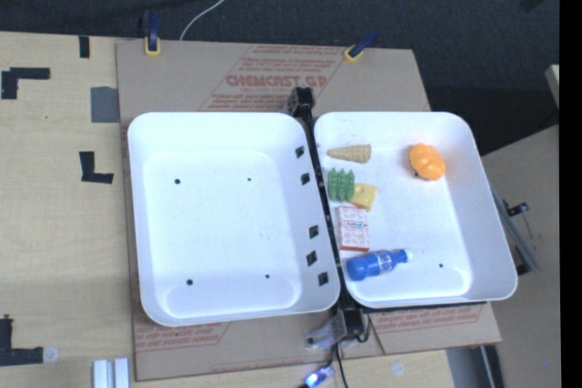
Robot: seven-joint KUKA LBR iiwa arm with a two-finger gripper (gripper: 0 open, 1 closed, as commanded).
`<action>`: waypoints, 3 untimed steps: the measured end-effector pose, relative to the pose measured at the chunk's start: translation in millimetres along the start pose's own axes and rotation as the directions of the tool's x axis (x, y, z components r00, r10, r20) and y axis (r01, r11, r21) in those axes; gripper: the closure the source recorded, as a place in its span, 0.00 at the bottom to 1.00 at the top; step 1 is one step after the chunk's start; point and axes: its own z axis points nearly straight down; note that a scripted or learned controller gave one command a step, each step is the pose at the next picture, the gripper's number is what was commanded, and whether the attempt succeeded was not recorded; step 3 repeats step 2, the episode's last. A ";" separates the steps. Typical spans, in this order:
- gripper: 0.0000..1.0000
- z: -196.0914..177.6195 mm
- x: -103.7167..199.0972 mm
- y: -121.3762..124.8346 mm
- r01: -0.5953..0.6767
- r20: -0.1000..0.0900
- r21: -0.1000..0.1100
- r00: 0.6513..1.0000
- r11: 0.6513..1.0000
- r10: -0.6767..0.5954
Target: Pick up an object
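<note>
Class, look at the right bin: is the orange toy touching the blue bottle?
Apart. The camera view shows the orange toy near the right bin's far side and the blue bottle near its front edge, with bare white floor plainly between them.

- Both white bins look like smooth, slightly glossy plastic.
- The board beneath is matt brown cardboard.
- The blue bottle looks like shiny plastic.

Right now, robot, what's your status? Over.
Nothing picked yet. Orange ball, blue bottle, red packet lie in right bin. Ball sits apart, unobstructed.
</note>
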 end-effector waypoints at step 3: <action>1.00 -20.0 0.6 0.7 0.001 0.003 -0.001 1.000 1.000 -0.001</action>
